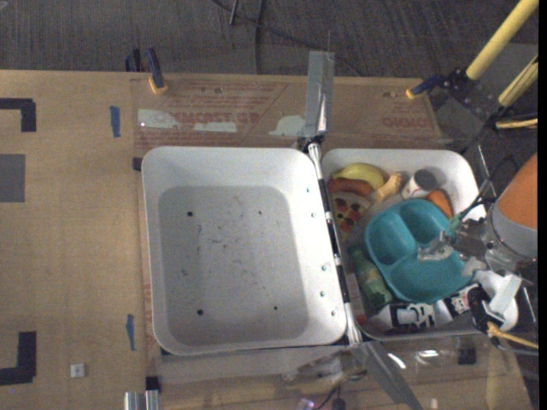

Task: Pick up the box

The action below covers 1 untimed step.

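Two white bins sit before you: the left bin [235, 254] and the right bin [461, 165], which is crowded. The gripper [440, 244] hangs low over a teal divided tray [410, 250] there; you cannot tell how it stands. The box [419, 314], black and white, lies at the near wall, just beside the tray.

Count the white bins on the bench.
2. The left bin sits mid-bench; the right bin sits beside it, packed with a teal dish, a banana and other items. The gripper is above the dish.
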{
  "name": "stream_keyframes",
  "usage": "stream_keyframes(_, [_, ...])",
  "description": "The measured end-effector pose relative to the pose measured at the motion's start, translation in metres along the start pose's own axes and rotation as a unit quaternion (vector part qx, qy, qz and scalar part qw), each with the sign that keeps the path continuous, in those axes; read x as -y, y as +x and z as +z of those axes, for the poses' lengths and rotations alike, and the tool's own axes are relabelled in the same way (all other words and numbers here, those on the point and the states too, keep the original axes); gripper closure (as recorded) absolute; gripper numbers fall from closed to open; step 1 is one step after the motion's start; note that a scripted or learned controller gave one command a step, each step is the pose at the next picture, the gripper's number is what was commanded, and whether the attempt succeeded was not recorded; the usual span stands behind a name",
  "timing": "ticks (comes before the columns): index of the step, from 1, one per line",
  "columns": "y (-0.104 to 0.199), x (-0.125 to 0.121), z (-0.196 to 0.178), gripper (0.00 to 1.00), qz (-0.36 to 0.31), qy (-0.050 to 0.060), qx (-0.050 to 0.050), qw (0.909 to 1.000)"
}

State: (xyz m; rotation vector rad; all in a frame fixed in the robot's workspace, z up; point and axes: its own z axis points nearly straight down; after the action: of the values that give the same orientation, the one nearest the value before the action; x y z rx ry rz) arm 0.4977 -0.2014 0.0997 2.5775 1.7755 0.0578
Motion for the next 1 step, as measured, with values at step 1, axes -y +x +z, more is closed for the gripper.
stream_keyframes(1, [0.0011,0.0028,-0.0004,0.00,0.095,0.005,-0.002,0.9954])
